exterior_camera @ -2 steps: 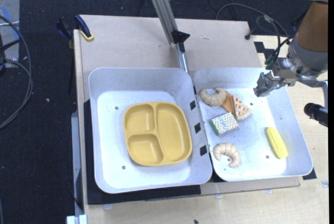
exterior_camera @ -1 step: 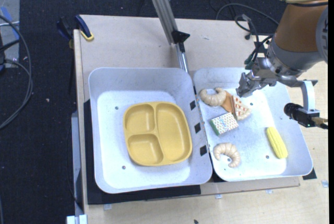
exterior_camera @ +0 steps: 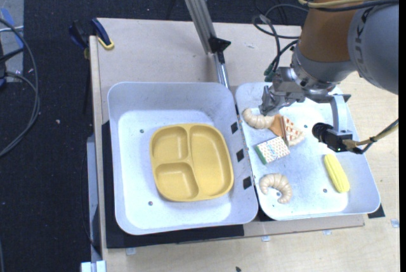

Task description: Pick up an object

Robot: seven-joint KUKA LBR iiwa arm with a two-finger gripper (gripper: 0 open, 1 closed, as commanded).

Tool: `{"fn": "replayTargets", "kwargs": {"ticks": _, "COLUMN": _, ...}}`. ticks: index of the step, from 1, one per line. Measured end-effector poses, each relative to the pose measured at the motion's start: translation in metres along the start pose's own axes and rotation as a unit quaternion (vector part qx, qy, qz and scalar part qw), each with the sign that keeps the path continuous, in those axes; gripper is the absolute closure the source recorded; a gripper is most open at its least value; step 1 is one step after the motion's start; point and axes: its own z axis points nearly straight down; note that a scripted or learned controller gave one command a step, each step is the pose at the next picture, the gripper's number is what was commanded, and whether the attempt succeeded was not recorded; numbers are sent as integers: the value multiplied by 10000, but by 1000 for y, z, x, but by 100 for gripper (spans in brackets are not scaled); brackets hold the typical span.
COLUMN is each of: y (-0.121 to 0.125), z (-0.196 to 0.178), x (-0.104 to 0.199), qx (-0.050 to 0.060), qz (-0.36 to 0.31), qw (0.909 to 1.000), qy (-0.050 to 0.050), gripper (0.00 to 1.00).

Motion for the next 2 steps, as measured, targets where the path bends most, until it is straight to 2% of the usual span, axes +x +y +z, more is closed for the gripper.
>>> {"fn": "replayTargets", "kwargs": {"ticks": 2, "y": 45, "z": 13, "x": 91, "qx": -7, "qz": 7, "qw": 10000, "qy": -5, "gripper": 100}}
